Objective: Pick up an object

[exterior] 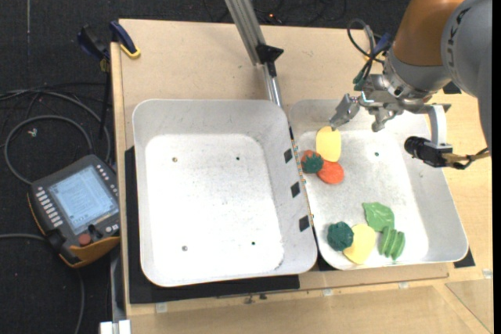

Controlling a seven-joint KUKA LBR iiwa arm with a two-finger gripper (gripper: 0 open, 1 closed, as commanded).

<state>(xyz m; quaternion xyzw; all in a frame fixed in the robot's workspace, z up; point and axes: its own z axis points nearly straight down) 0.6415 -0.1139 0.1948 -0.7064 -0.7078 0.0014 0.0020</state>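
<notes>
Over the right bin (438, 192), your gripper (362, 112) hangs with fingers spread and nothing between them; the pick is not yet made. Nearest candidate: a yellow piece (329, 144), smooth and rounded, at the gripper's 7 o'clock, touching a red piece (332, 174) beside a green piece (311, 162).

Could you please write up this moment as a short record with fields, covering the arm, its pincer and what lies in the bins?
arm: KUKA iiwa, reaching in over the right bin
pincer: pincer open, above the bin's far edge, holding nothing
nearest item: yellow toy pepper, just below the pincer
beside it: orange-red toy and small toy with green top, touching
near corner cluster: dark green toy, yellow toy, light green leaf toy, green ridged toy
left bin: left bin
</notes>
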